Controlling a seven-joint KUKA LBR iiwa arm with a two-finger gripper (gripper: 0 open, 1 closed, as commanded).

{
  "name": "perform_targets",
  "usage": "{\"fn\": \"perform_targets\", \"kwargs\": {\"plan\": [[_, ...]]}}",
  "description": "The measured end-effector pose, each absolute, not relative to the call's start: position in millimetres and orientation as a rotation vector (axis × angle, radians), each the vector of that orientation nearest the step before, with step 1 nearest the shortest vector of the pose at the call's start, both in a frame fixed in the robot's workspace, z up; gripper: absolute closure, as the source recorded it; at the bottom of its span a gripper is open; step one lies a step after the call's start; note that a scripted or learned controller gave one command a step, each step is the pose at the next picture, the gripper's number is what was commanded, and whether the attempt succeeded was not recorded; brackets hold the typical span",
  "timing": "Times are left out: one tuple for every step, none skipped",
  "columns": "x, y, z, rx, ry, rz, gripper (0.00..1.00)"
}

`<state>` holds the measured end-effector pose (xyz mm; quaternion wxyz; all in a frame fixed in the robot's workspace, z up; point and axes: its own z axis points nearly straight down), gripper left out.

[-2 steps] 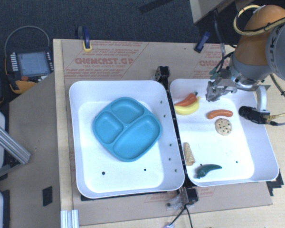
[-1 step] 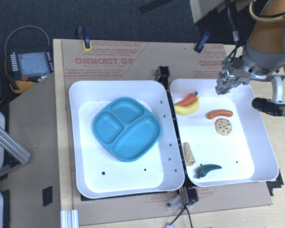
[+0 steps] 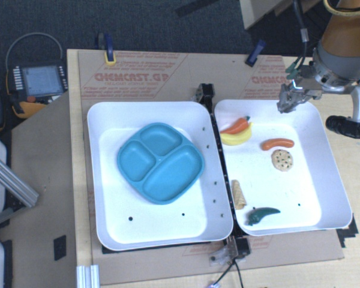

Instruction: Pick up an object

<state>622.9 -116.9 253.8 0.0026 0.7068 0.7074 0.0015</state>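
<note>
A hot dog [image 3: 278, 143] lay in the right bin [image 3: 324, 179], a cookie [image 3: 281, 159] just below it, a banana [image 3: 236, 137] and orange pepper [image 3: 236, 125] to its left. My gripper [image 3: 287, 102] hung over the bin's far edge, holding nothing; its state I could not tell. The left bin [image 3: 102, 161] held a blue tray [image 3: 161, 162].
</note>
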Motion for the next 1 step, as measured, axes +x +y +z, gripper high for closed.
{"fn": "perform_targets", "kwargs": {"plan": [[623.2,-64.6,236.9,2.218,2.23,0.0,1.0]]}}
